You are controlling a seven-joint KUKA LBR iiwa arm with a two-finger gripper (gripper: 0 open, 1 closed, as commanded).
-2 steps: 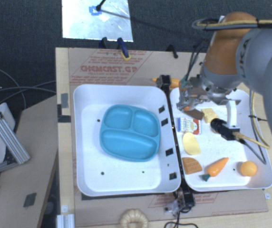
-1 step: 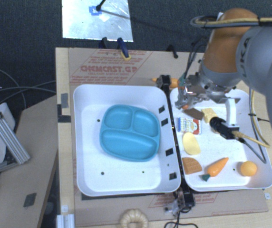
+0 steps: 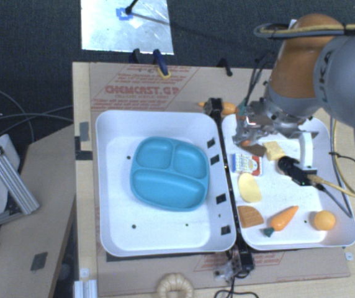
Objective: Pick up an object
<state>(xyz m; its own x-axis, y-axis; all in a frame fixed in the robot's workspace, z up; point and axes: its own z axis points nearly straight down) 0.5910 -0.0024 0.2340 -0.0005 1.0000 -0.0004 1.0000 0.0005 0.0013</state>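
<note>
The claw hangs over the right bin's far corner; its grip I cannot tell. The carrot near the front looks light, stiff; grab mid-body.

I see even, fairly bright overhead light. The foil sheet at upper left glares. Focus is slightly soft.
</note>
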